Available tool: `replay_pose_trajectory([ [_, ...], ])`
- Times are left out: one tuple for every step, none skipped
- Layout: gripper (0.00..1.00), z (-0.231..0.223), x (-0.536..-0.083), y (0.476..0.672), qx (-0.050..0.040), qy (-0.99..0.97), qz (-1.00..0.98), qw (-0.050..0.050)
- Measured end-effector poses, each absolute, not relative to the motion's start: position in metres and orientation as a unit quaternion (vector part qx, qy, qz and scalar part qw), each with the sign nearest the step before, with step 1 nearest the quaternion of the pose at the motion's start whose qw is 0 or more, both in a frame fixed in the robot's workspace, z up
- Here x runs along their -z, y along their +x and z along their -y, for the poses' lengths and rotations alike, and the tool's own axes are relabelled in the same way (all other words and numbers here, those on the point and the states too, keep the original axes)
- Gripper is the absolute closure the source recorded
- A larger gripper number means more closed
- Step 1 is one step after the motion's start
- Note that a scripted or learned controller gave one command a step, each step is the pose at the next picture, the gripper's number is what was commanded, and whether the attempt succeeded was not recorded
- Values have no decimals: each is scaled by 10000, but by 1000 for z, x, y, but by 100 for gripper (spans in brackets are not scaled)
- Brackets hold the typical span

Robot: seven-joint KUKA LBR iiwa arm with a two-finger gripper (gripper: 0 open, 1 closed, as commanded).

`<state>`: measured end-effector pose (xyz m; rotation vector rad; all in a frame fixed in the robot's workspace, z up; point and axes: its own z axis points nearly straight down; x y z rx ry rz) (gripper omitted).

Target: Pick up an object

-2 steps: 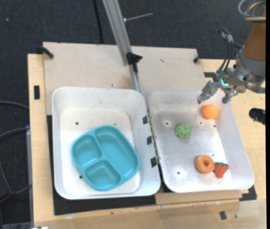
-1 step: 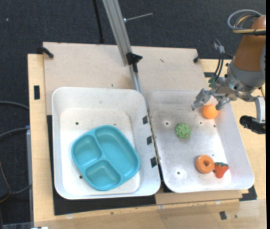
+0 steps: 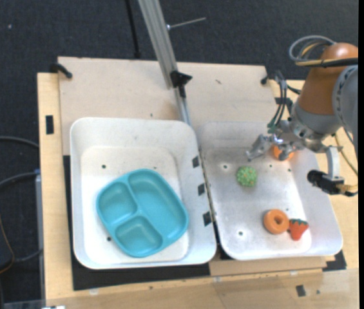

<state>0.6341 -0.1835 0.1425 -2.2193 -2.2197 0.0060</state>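
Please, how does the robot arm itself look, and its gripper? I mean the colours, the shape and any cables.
The arm is rounded and grey, with an orange band above the wrist. Thin grey cables loop beside the band. Its gripper is small, of pale grey metal, and a black part sticks out below the wrist.

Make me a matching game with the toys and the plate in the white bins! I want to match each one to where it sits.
Things:
1. blue plate
2. green ball
3. orange donut
4. red strawberry

Places:
A. beside the donut, at the right bin's front corner
B. middle of the right bin
C. left bin
D. front of the right bin, left of the strawberry

Pairs: 1-C, 2-B, 3-D, 4-A
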Motion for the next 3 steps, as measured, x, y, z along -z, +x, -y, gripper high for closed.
replay_pose_trajectory([
  [0, 184, -99, 634, -13, -7075, 7067, 2],
  [100, 186, -114, 635, 5, -7082, 7060, -26],
  [100, 181, -161, 634, 16, -7064, 7078, -28],
])
